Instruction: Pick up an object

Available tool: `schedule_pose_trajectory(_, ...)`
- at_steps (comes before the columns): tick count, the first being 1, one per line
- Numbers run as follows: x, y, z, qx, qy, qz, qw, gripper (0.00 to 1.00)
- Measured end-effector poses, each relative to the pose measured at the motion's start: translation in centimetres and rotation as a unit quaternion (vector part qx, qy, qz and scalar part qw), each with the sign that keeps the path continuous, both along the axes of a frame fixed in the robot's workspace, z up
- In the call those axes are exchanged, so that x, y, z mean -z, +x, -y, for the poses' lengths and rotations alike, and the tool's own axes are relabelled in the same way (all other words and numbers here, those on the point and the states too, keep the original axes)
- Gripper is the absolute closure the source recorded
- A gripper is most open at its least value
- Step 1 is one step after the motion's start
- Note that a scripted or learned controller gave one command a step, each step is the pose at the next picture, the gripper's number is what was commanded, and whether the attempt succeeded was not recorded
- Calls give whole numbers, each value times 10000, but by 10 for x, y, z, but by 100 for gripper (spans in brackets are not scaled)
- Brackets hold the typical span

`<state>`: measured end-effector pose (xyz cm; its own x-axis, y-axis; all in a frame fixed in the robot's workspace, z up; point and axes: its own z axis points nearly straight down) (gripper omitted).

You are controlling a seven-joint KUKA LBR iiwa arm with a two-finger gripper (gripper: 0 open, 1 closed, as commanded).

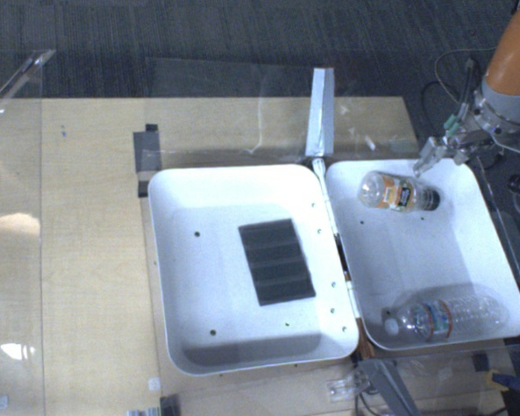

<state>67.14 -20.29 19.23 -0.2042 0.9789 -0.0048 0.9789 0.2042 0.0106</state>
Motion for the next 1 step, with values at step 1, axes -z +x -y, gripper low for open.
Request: schedule_pose_trajectory(1, 73, -1, -38, -438, -5, 3, 9990, 0)
